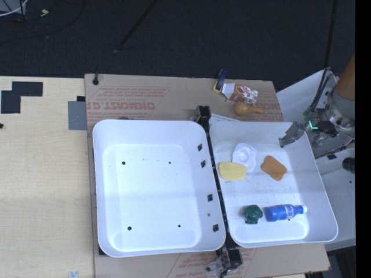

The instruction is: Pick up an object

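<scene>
1. Nearest the camera, low in my right bin (324,213), a blue bottle (284,212) lies on its side, its pale cap pointing right.
2. Just beside the bottle's left end sits a small dark green object (253,214), close but seemingly not touching.
3. Further up the same bin, a yellow, flattish rounded piece (232,171) lies near the bin's left wall.
4. Touching its upper right edge is a small white object (244,154), hard to make out against the white floor.
5. To the right of those, apart from both, an orange-brown lump (273,167) rests near the bin's middle.
6. The left bin (104,184) sits side by side with the right one; its floor shows a few small dark dots.
7. Both bins stand on a cardboard sheet (151,100) on my desk (40,172).
8. Behind the right bin, on the cardboard, lie a tan object (246,109), a red-and-white wrapper (243,91) and a blue-and-yellow item (220,81).
9. My pincer (295,133) hangs at the right bin's upper right corner, well apart from every object; it pinches nothing, and I cannot tell whether it is spread or pressed together.
</scene>
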Available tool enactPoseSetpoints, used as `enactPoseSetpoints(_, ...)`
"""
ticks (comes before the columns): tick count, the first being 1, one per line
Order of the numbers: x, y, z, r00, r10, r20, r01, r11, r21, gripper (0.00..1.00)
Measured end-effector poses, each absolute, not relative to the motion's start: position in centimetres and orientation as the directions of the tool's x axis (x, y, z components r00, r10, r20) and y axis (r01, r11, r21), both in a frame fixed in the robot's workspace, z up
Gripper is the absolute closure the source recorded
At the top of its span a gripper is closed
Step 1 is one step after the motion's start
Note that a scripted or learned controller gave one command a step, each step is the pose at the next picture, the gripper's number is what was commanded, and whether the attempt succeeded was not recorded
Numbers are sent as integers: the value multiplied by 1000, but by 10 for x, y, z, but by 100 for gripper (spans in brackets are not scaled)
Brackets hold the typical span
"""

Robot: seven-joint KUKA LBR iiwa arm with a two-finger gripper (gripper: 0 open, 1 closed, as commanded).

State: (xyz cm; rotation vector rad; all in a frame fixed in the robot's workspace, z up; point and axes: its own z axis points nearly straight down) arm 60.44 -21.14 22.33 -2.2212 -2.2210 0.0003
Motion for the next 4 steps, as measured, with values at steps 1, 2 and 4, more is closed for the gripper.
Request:
enactPoseSetpoints(1, 582, -101, 292, -10, 1000, 4, 1000, 10, 4, 0)
enactPoseSetpoints(2, 548, -160, 251, 6, 1000, -1, 1000, -6, -7, 0)
enactPoseSetpoints(4, 535, -105, 104, 3, 1000, -1, 1000, -3, -3, 0)
